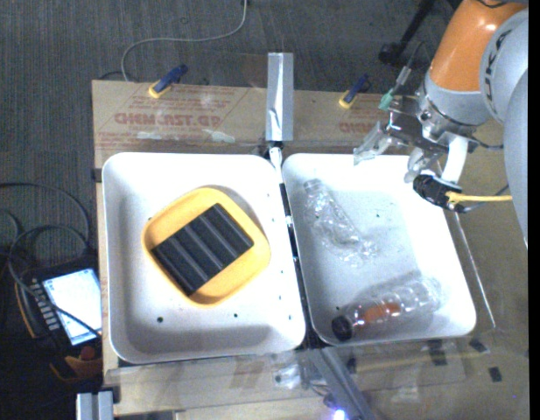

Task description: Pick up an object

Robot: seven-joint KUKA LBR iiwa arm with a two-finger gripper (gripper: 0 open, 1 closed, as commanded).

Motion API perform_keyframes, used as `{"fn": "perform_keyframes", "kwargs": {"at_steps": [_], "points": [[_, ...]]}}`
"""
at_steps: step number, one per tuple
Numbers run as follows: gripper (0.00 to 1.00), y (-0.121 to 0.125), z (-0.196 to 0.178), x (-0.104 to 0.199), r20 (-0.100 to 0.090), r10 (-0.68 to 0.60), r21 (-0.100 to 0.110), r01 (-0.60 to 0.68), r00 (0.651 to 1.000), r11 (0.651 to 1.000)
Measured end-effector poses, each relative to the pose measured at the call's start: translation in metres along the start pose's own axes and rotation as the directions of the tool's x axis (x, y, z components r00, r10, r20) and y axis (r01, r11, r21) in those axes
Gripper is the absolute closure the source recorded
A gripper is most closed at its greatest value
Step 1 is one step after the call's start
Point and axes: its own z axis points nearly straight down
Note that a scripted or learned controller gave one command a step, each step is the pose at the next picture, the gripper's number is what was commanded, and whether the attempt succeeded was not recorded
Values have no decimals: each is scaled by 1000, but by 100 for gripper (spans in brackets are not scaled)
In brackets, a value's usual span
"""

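Your gripper (385, 143) hangs over the far rim of the right-hand shallow white bin (462, 261), and its fingers look parted with nothing between them, though at this slant you cannot be sure how wide. Nothing is picked yet. The nearest candidate is the crumpled clear plastic bottle (333, 219) lying near the middle of that bin; the clear plastic bottle with brown liquid and a dark cap (388, 307) lies against the near wall, well apart from the gripper. If you go for the crumpled one, come down square over its body, since thin clear plastic will likely buckle or slide under the fingers. The near bottle may roll, so close across its width, not along it. In the left white bin (129, 261) sits a rounded yellow tray with a black ribbed insert (206, 243). Both bins rest on a brown cardboard sheet (182, 116) held by blue-and-yellow clamps (167, 80), with grey carpet (59, 24) and loose cables round the bench
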Motion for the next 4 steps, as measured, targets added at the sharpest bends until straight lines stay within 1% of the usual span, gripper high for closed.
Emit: {"fn": "perform_keyframes", "kwargs": {"at_steps": [1, 2, 3, 4], "points": [[0, -30, 116, 2, -2, -23, 4, 23, 1000, 1000], [0, -49, 79, -50, -3, -248, 1, 248, 969, 969], [0, 2, 165, 6, -2, -253, -14, 253, 968, 967], [0, -19, 105, -57, -2, -360, -1, 360, 933, 933]]}}
